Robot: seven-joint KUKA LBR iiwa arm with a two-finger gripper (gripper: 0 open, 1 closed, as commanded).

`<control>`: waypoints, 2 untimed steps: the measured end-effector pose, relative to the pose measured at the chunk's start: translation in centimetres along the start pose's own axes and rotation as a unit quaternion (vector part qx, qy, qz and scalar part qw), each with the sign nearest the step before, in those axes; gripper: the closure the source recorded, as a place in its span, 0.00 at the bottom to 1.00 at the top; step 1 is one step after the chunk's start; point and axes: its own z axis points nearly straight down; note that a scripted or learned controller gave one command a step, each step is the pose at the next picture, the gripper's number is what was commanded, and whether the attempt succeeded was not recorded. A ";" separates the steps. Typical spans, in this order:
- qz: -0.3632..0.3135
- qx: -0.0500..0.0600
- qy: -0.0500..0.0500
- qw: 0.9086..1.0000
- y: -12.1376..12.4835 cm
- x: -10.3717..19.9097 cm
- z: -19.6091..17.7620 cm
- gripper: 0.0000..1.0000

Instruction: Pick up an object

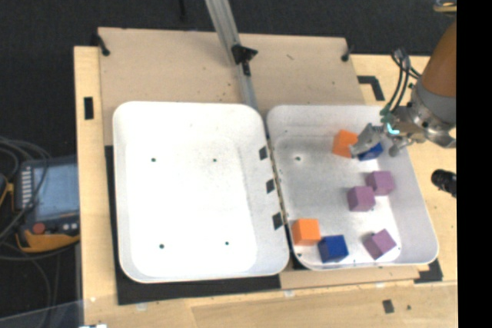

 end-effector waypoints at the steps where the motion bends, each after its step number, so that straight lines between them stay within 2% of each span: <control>1: -0.001 -0.002 -0.001 1.000 0.1 0.0 -0.3 0.00; 2: 0.000 0.000 -0.001 1.000 0.5 -0.1 5.9 0.00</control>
